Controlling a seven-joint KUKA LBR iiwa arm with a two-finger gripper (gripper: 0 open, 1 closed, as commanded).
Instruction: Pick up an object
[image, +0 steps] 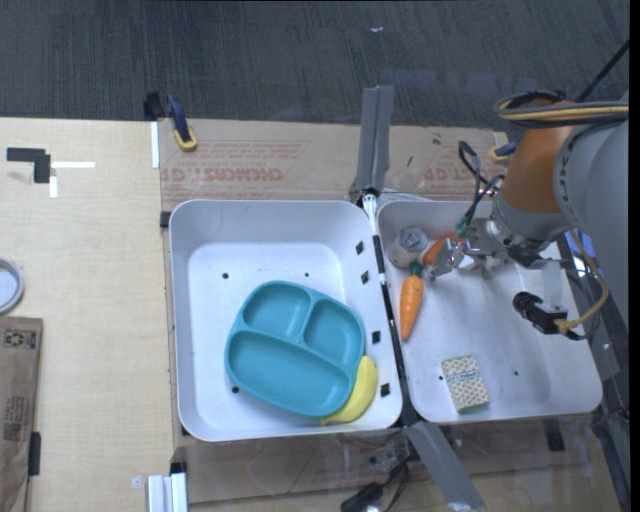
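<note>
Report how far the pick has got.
Done: the grey arm has reached into the right white bin, its gripper low near the orange toy carrot. In hand: nothing visibly held; the carrot lies on the bin floor. Left: grasping and lifting any object.

A teal divided plate (292, 348) and a yellow banana (358, 392) lie in the white left bin (195, 300). The white right bin (520, 395) holds an orange carrot (410, 303) and a small box (465, 383) with a fine green-and-white checked pattern.
</note>
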